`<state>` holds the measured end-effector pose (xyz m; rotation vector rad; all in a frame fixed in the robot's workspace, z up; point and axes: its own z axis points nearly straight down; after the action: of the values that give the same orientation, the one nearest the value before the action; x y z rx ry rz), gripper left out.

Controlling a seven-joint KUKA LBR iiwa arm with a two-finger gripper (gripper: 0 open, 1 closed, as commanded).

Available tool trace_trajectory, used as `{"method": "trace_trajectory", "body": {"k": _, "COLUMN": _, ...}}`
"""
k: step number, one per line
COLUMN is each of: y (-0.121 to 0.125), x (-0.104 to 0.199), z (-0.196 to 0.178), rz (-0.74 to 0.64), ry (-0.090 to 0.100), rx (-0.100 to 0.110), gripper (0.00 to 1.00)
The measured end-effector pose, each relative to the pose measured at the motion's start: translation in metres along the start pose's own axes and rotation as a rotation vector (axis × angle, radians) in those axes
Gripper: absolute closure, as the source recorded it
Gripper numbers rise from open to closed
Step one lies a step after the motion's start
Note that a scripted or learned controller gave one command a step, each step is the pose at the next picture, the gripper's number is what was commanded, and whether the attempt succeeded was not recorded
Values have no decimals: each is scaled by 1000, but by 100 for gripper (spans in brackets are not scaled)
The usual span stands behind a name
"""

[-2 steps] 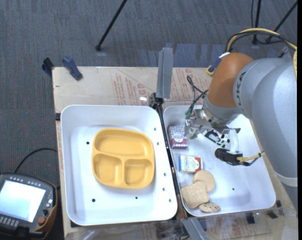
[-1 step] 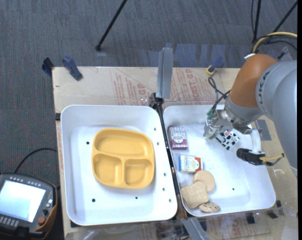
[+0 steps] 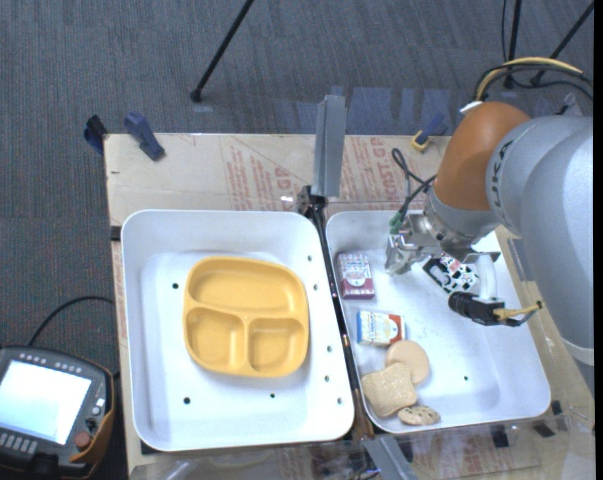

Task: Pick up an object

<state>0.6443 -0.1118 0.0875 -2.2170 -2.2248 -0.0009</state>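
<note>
The arm [image 3: 521, 183] bends in from the right, gripper [image 3: 406, 251] low over the right bin [image 3: 501, 368]. A small red packet [image 3: 355, 275] lies just beside it. Its wrist hides the grasping end.

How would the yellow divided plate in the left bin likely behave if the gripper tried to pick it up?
The yellow divided plate looks like rigid moulded plastic, so probably stiff and light. It lies flat in the left bin, so it seems unlikely to roll or tip. Its smooth, rounded rim may be slippery for two fingers.
</note>
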Motion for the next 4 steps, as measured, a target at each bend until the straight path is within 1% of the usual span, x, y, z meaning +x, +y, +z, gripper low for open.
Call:
{"method": "trace_trajectory", "body": {"k": 1, "y": -19, "x": -40, "z": 0, "rz": 2, "ry": 0, "rx": 2, "gripper": 100}}
{"method": "trace_trajectory", "body": {"k": 2, "y": 0, "x": 18, "z": 0, "rz": -2, "ry": 1, "rx": 1, "gripper": 100}}
{"method": "trace_trajectory", "body": {"k": 3, "y": -55, "x": -50, "z": 0, "rz": 7, "ry": -1, "rx": 3, "gripper": 100}}
{"method": "trace_trajectory", "body": {"k": 4, "y": 0, "x": 15, "z": 1, "rz": -3, "ry": 2, "rx": 2, "gripper": 100}}
